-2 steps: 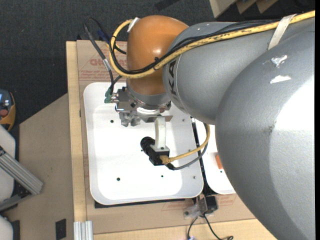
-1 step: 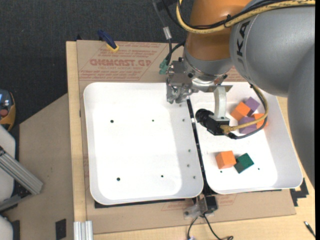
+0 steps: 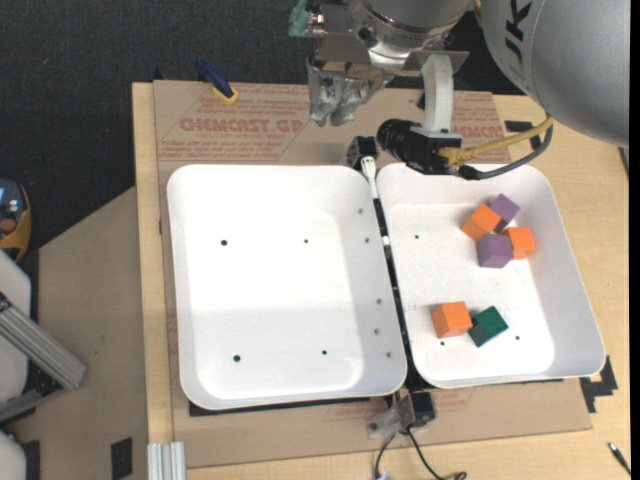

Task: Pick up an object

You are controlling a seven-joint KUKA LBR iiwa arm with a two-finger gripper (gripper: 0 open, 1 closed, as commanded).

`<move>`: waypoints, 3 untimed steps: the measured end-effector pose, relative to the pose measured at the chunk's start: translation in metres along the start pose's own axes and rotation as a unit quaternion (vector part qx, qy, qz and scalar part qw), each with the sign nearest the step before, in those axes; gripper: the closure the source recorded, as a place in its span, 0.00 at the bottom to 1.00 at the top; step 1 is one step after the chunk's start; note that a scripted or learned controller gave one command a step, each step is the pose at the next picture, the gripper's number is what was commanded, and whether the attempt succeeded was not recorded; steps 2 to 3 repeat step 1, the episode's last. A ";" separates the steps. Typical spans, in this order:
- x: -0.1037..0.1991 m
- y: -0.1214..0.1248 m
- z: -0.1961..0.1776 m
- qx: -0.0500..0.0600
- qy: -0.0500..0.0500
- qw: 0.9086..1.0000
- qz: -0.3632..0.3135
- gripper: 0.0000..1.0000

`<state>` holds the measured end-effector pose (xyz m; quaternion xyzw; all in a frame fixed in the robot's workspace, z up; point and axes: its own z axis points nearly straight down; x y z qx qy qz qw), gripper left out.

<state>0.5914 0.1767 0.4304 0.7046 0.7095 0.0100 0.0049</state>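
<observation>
My gripper hangs high above the back edge of the bench, over the gap between the two bins, with nothing visible between its fingers. The right bin holds several blocks. An orange block, a purple block, another purple block and an orange block cluster near its back right. An orange block and a dark green block lie side by side toward its front. All of them are well clear of the gripper.
The left bin lies beside the right one. A blue and yellow clamp sits on the cardboard at the back left. A black fitting and yellow cable cross the right bin's back rim.
</observation>
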 end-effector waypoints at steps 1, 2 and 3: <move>-0.097 -0.045 0.070 0.014 -0.006 1.000 0.009 1.00; -0.097 -0.045 0.070 0.014 -0.006 1.000 0.009 1.00; -0.097 -0.045 0.070 0.014 -0.006 1.000 0.009 1.00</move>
